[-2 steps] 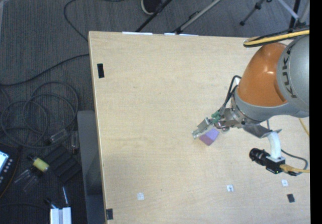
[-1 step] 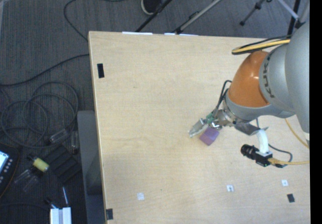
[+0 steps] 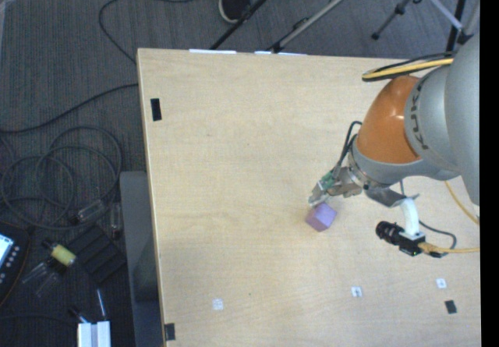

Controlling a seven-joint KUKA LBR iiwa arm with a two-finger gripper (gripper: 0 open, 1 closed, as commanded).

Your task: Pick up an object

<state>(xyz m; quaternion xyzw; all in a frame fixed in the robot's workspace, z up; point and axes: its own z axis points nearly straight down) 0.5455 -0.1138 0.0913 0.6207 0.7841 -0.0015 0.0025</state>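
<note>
Tool (image 3: 320, 195) hovers low, tilted over the lilac cube (image 3: 320, 217) lying just beside it on the wooden counter (image 3: 234, 166), apparently lined up to grasp, though whether it is spread or closed cannot be told.

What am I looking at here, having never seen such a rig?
The grey machine with the orange band is a robot arm, reaching in from the right; the small tool at its tip is its gripper. One camera, fixed above, looks down at a slant on the pale wooden bench top. One small purple cube lies on it, right beside the gripper. Whether the gripper holds it cannot be told. On the floor at left lie cables.
</note>
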